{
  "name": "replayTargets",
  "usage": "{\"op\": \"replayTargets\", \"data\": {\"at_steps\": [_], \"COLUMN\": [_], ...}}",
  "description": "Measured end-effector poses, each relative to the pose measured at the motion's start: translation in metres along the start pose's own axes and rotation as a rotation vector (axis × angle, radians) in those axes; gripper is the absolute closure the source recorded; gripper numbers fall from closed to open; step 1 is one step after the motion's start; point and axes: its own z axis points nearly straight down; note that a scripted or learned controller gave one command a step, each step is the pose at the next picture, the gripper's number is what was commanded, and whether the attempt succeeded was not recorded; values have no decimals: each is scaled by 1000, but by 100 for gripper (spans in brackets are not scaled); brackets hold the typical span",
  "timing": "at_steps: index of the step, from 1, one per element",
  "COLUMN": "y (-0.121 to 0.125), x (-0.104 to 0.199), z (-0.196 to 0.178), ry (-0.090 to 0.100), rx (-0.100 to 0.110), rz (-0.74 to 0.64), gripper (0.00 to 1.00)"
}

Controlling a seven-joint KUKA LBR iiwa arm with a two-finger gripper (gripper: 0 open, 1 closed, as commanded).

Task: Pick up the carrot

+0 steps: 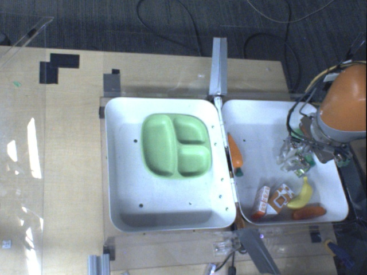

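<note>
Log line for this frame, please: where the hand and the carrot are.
hand: over right bin, right side | carrot: lying against bin's left wall, apart from hand | not grasped | green tray: in left bin

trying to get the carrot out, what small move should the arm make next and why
Probably slide the gripper toward the left wall of the right bin and line it up over the carrot. The carrot lies lengthwise against that wall, while the gripper hangs over the bin's right side, above the banana, well apart from it.
</note>
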Motion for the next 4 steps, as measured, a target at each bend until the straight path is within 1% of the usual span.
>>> {"op": "replayTargets", "data": {"at_steps": [1, 2, 3, 4], "y": [0, 65, 94, 74], "x": [0, 25, 31, 14], "z": [0, -33, -25, -117], "ry": [0, 10, 10, 7], "rx": [0, -4, -6, -3], "rz": [0, -195, -429, -411], "gripper": [0, 0, 0, 0]}}
